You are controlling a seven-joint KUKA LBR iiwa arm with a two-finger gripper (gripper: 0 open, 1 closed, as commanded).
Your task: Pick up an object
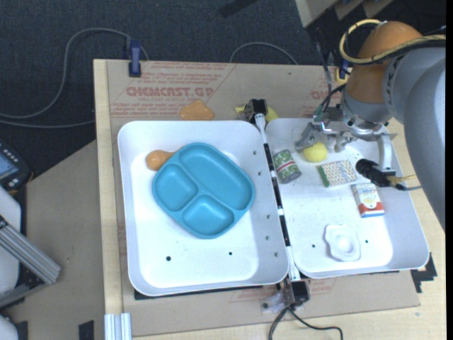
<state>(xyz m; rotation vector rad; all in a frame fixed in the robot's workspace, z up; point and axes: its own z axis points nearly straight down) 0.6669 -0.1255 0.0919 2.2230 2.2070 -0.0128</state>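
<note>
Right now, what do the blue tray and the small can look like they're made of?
Blue tray: probably moulded plastic, one even colour, smooth with soft sheen and rounded compartment walls. Can: likely metal under a printed green label, judging by its pale rim, though too small to be sure.

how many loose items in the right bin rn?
5: yellow ball under the gripper, green can near the divider, patterned packet mid-bin, red-white carton right, white cup front. The arm may hide more.
</note>
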